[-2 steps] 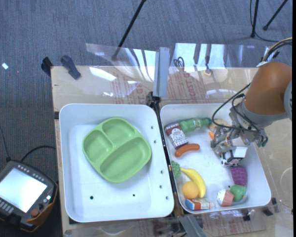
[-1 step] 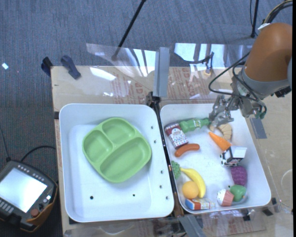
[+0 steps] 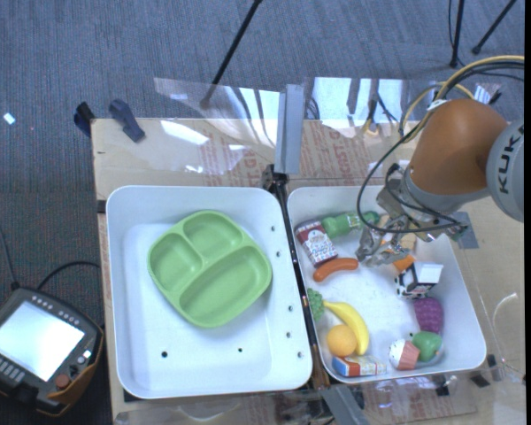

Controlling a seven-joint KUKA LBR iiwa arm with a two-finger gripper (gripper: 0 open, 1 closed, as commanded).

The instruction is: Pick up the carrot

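Observation:
My gripper [image 3: 382, 248] hangs low over the back of the right bin [image 3: 467, 301], under the orange-banded wrist [image 3: 451, 147]. Just right of it a small orange piece [image 3: 405, 261], which I take for the carrot, pokes out, mostly hidden by the gripper. It lies against a white and black carton [image 3: 419, 279]. I cannot tell whether the gripper touches it. An orange-red sausage-shaped toy [image 3: 334, 269] lies to the gripper's left on the bin floor.
The right bin also holds a ketchup bottle [image 3: 318, 243], a green bottle [image 3: 342, 225], a banana [image 3: 353, 323], an orange [image 3: 341, 340], purple grapes [image 3: 430, 314] and more toys. A green divided plate [image 3: 210, 267] lies in the left bin [image 3: 128, 326].

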